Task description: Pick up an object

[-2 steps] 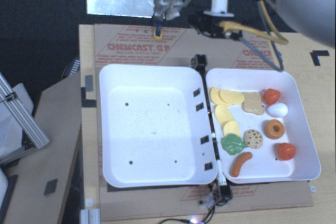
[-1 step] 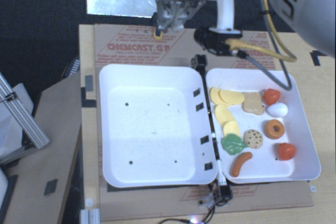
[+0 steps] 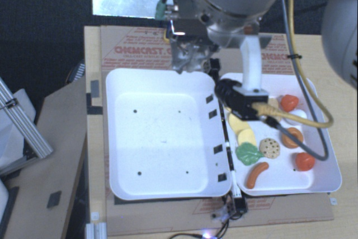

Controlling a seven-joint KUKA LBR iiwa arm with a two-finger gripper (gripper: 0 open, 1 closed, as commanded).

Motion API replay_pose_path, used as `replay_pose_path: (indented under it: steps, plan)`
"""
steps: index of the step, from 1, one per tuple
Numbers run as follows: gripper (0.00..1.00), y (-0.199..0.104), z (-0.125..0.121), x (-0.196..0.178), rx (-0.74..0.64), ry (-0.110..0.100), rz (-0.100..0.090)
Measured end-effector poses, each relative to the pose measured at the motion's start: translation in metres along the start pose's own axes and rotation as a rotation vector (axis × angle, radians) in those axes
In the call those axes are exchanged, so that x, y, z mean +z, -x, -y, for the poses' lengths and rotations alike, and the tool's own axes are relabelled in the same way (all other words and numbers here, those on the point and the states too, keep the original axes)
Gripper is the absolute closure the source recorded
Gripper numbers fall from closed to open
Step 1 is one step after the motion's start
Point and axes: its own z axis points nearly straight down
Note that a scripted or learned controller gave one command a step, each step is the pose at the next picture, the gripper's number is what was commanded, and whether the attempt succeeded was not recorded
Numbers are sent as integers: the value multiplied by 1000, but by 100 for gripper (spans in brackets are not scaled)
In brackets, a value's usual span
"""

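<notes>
Starting at the left, the left bin [image 3: 117, 137] is presenting a smooth white plastic floor with rounded corners, and it is resting on printed cardboard [image 3: 140, 47]. The gripper [image 3: 189, 61] is hovering above the far rim of this bin, close to the corner beside the right bin [image 3: 330, 176]. Whether it is open or closed cannot be told, and nothing is showing as held. Every candidate object is lying in the right bin, to the right of the gripper and nearer the camera, so the coming move is judged to be calling for travel across the shared rims. The yellow piece [image 3: 244, 134] is lying nearest, pale and matt, just inside the bin's left wall. The green leaf [image 3: 246, 153] is touching it on the near side and is looking crinkled and soft. The sausage [image 3: 257, 175] is lying nearest the camera, glossy and curved, with its long axis running from near-left to far-right. The cookie [image 3: 269, 147], a flat speckled disc, is sitting just beside the leaf. Further right, an orange ring [image 3: 292, 137] and two rounded red pieces [image 3: 305, 161] are lying well apart from the gripper.
</notes>
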Motion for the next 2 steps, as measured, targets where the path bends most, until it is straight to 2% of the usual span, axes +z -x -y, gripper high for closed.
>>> replay_pose_path:
  steps: [1,2]
  plan:
    - [100,55,-3,1,11,1,2]
    - [100,179,-1,155,20,-13,8]
